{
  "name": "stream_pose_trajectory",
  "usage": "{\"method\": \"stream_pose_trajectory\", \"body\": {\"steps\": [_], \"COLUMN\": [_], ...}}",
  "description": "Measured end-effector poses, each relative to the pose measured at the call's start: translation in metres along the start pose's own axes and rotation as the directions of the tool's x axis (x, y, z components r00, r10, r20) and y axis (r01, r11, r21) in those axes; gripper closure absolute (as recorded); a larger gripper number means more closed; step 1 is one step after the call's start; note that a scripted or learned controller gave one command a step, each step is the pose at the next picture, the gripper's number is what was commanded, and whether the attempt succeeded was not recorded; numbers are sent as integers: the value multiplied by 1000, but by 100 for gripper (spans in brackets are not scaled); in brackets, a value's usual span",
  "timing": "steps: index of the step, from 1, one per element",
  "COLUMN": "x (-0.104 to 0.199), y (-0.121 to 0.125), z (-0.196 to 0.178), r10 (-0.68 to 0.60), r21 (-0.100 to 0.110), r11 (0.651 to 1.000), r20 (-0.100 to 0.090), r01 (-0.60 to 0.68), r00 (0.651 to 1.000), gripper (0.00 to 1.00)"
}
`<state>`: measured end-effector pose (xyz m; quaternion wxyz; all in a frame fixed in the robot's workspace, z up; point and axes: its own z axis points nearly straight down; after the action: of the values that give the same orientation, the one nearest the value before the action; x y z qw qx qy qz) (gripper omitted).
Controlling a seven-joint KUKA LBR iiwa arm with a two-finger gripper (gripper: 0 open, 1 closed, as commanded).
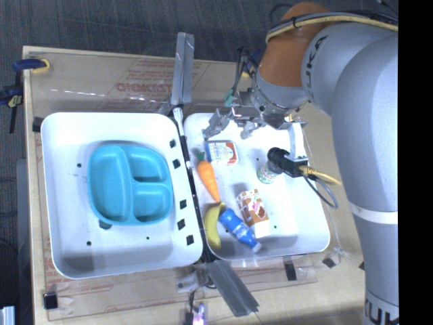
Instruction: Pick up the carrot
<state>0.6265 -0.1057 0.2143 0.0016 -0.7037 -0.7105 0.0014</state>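
Left bin (61, 202): one blue tray (132, 183), smooth plastic, three compartments.
Right bin (308, 215): six things.
Carrot (208, 177): one, orange, tapered, by the bin's left wall, just above the banana (213, 225).
Banana: one, yellow, curved, touching a blue bottle (238, 228).
Cartons: two, one white and red (222, 152), one brown-printed (254, 208).
Can (268, 175): one, small, round.
Gripper (226, 119): fingers spread, pinching nothing, over the bin's upper-left corner.

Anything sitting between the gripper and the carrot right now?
In the camera view, a small white carton lies just below the gripper, right of the carrot's top end. Otherwise only bare floor of the right bin.
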Motion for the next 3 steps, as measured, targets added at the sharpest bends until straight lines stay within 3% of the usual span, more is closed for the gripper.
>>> {"method": "stream_pose_trajectory", "body": {"steps": [1,2,3], "x": [-2,-1,2], "y": [-37,-34,-35], "z": [88,116,108], "r10": [-48,101,97], "r21": [-4,-21,-11], "r11": [999,995,995], "r20": [2,12,7], "r01": [48,-101,-97], "r00": [999,995,995], "gripper": [0,0,100]}}
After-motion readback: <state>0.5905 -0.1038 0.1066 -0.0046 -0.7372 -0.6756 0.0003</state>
